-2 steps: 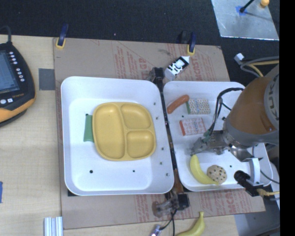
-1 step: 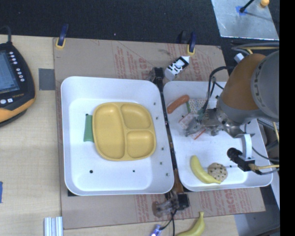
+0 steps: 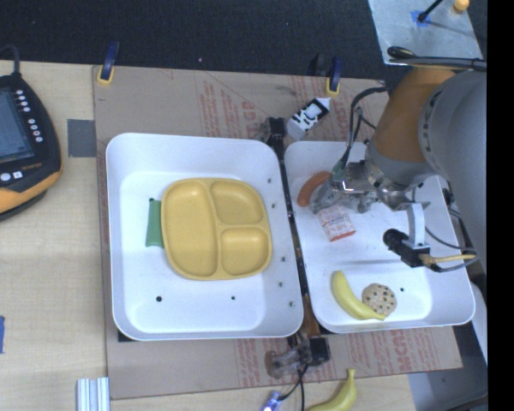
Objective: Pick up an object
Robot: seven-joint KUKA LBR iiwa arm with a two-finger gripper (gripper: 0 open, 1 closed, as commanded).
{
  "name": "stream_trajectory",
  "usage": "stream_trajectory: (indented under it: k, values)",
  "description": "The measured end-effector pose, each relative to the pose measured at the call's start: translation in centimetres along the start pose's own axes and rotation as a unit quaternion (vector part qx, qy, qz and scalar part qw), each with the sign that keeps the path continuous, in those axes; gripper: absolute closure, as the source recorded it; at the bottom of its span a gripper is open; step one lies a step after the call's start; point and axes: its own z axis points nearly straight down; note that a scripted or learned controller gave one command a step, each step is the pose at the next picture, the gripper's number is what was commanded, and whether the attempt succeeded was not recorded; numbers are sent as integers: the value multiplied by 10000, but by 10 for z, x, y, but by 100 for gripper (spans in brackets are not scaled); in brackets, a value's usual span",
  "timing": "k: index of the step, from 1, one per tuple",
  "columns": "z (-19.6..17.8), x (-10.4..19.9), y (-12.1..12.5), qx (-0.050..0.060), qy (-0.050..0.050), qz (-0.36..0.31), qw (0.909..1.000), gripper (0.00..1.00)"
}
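Several small things share the right white bin [image 3: 445,315] with the two-finger gripper [image 3: 341,187], its state untellable: beside it an orange-brown sausage-shaped toy [image 3: 310,187], likely light, smooth, best pinched mid-length; nearer, a flat packet [image 3: 336,225].

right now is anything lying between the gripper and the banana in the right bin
Yes, a small red-and-white packet lies on the bin floor between the gripper and the banana. The cookie sits beside the banana, off that line.

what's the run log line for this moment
arm: over right bin | gripper: low by hot dog and packet | holding: cannot tell | banana, cookie: untouched
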Motion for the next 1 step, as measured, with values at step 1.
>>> stream_trajectory:
  k: [1]
  values:
    - [4, -1, 36, 233, 29, 50, 9997, 0]
